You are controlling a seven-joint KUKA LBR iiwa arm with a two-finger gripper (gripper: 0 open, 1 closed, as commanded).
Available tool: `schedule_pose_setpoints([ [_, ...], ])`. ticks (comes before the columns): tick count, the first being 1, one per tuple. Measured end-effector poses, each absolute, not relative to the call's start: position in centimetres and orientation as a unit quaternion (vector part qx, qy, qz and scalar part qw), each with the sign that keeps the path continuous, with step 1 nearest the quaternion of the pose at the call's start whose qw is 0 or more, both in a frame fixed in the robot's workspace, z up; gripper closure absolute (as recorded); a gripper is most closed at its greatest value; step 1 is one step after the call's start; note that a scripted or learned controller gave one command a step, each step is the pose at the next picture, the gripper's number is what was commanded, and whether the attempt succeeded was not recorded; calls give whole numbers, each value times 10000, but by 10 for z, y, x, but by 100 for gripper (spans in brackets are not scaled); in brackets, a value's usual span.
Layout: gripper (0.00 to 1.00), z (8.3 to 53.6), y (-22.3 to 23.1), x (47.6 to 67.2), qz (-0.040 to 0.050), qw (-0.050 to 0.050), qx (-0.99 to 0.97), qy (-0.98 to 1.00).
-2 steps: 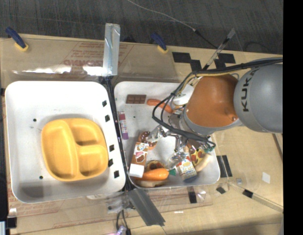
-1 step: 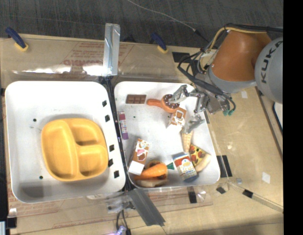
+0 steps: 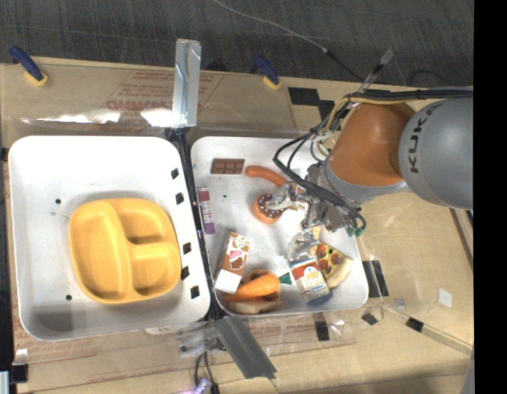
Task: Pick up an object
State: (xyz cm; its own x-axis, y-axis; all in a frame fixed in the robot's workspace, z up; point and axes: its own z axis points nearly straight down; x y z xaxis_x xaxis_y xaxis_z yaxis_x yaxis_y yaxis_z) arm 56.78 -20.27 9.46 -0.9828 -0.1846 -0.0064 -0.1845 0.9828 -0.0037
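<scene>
The right white bin (image 3: 352,298) holds several small items. A brown chocolate bar (image 3: 227,167) and a red sausage (image 3: 264,173) lie at its far side, with a frosted donut (image 3: 268,209) just below them. A purple marker (image 3: 206,208) lies along the left wall. Near the front are a small carton (image 3: 235,253), an orange carrot (image 3: 259,286), a little bottle (image 3: 309,279) and a pizza slice (image 3: 335,263). My gripper (image 3: 307,230) reaches down into this bin between the donut and the bottle, right of the donut and just above the bottle and pizza slice.
The left white bin (image 3: 32,162) holds a yellow divided tray (image 3: 122,247). A metal clamp post (image 3: 186,80) stands at the far end of the divider between the bins. Black cables (image 3: 299,150) loop from the wrist over the right bin's far side.
</scene>
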Motion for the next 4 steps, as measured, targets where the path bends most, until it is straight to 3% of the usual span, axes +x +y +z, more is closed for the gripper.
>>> schedule_pose_setpoints([
  [1, 0, 91, -138, 567, 15, -9, -837, 9965],
  [2, 0, 94, -106, 527, -52, 33, -782, 9969],
  [3, 100, 105, -102, 530, -37, 60, -826, 9966],
  [4, 0, 105, -102, 529, -36, 54, -830, 9965],
])
